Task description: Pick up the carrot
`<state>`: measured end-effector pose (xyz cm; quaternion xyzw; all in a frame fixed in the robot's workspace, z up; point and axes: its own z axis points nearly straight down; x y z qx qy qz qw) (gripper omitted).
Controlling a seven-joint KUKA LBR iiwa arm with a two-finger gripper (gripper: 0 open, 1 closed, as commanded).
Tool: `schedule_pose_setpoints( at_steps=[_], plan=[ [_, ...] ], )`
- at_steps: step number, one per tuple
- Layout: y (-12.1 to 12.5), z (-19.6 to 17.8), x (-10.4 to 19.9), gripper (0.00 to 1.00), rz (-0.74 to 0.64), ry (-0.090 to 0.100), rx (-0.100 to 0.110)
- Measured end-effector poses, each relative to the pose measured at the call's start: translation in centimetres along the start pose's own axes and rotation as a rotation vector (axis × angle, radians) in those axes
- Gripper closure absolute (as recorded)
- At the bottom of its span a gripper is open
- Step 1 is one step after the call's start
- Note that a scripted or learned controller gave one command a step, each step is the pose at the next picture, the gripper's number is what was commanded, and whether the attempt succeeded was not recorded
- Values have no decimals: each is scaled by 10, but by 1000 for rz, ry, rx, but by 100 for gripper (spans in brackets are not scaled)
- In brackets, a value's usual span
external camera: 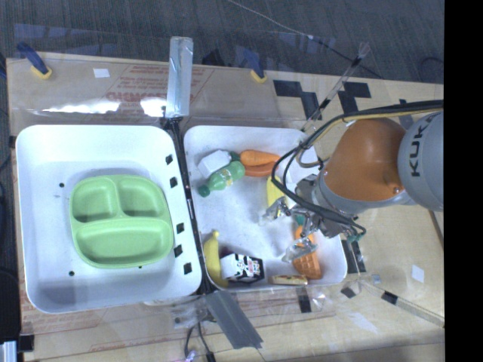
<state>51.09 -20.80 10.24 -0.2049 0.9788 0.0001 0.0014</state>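
The hand (pixel 302 228) is hanging low in the lower right of the right bin (pixel 249 136), its metal parts tangled against the clutter below it, and I cannot tell whether it is gripping anything. Just under it a waffle-like orange piece (pixel 307 264) is lying by the bin's bottom wall, with a banana (pixel 212 259) and a black-and-white carton (pixel 243 268) sitting to its left along the same wall. Above those, toward the middle of the frame, a green bottle (pixel 222 179) is lying tilted, its cap pointing down-left. The carrot (pixel 259 159) is resting beyond it near the bin's top wall, lengthwise left to right, touching or almost touching the bottle's upper end. In the left bin (pixel 45 138) a green tray (pixel 119 221) is sitting alone.

To do this well, the hand likely needs to be travelling up-left to the carrot, closing across its thick middle, clear of the bottle, so the bottle isn't being dragged along.
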Motion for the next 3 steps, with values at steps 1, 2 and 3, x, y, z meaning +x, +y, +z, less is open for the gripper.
schedule_pose_setpoints(
  at_steps=[1, 2, 3],
  plan=[
    [1, -10, -2, 100, -6, -3, 2],
    [1, -10, -2, 0, -6, -3, 2],
    [1, 11, 2, 0, -2, 4, -3]
  ],
)
